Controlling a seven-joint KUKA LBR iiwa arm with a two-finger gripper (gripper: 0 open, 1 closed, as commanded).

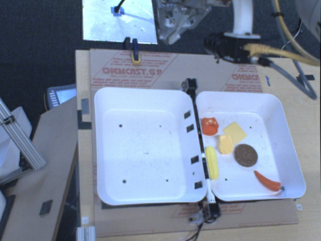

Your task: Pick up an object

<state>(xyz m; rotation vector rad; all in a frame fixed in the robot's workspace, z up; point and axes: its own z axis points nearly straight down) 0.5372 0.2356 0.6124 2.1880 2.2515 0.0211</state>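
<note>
Objects for the pick, among them a brown cookie (246, 155) and a red pepper (268, 181), lie in the right bin (288, 134), toward 5 o'clock from the claw (173, 26), raised beyond the tabletop's (150, 67) far edge; its opening cannot be told.

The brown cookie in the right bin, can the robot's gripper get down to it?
Probably yes. The brown cookie lies flat with nothing on top, only a yellow block close beside it. The gripper is up beyond the bins.
</note>
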